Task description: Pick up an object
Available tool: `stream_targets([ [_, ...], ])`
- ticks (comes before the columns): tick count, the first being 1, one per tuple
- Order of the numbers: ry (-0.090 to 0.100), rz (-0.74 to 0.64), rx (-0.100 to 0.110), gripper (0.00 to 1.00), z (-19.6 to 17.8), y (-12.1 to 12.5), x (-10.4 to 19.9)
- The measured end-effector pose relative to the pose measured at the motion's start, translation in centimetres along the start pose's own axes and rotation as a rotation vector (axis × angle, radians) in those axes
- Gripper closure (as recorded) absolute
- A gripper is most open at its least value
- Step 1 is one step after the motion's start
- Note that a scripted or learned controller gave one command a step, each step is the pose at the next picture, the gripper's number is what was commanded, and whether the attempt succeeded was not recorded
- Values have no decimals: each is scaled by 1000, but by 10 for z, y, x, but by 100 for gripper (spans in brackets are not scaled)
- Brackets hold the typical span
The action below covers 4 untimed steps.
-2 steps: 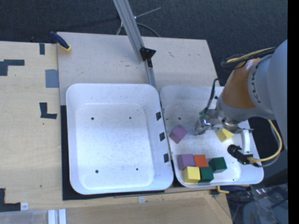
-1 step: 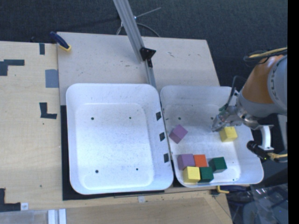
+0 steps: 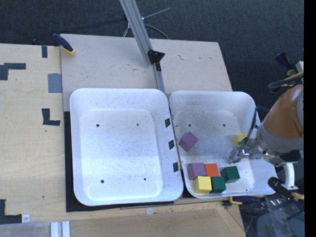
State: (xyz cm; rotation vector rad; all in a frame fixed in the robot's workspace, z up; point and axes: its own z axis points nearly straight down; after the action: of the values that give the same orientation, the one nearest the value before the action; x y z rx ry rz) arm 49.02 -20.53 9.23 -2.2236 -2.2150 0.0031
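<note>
My gripper (image 3: 239,153) hangs low over the right side of the right bin (image 3: 212,100), reaching in from the right. A small yellow object (image 3: 239,139) lies just behind it, touching or nearly so. A dark green block (image 3: 230,173) sits just in front of the gripper. Along the bin's front lie a purple block (image 3: 196,170), an orange block (image 3: 212,170), a yellow block (image 3: 202,183) and a green block (image 3: 217,183), packed close together. Another purple block (image 3: 188,141) lies alone at mid-left.
The left bin (image 3: 118,147) stands beside the right one, sharing a raised rim between them. A slanted metal pole (image 3: 140,28) runs down to the bins' back edge. The arm's orange band (image 3: 289,115) overhangs the right bin's right wall.
</note>
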Motion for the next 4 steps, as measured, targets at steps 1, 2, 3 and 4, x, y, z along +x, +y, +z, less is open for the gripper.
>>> stream_targets([
  [1,-1,-11,-4,100,-5,47,56],
  [2,-4,-3,-7,100,-38,69,12],
  [3,-1,-11,-3,100,2,139,62],
  [4,-4,-2,-5,100,-18,144,4],
])
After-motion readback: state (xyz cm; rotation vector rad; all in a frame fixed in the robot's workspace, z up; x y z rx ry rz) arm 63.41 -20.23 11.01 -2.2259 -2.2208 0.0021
